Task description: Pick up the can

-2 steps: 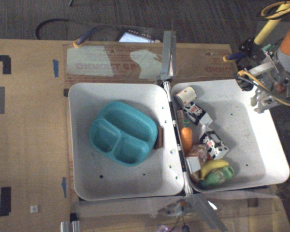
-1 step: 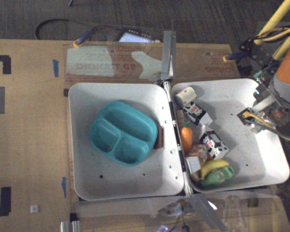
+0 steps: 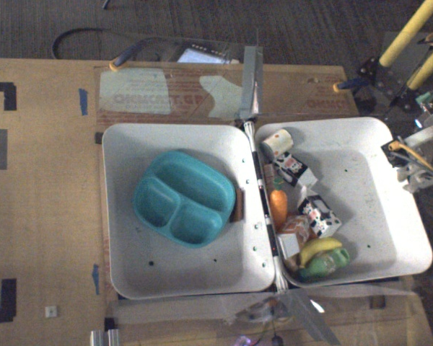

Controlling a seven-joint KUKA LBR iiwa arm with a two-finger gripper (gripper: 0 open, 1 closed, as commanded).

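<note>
Reach pending: end effector [image 3: 411,166], state unclear, at right bin's [image 3: 375,215] outer rim; must cross to can [image 3: 276,142] by its opposite wall.

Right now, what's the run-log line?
can: right bin, far left corner, ungrasped | end effector: right bin's right rim | teal plate: left bin

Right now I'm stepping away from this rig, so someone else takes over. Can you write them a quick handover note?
Gripper: over the right rim of the right bin, well apart from the can; its grip can't be made out.
Can: in that bin's upper-left corner, next to the divider, with a cow-patterned box just below it.
Done: nothing yet; the can sits in the bin, not grasped.
Left: cross the bin to the can, grasp it and lift it.
</note>
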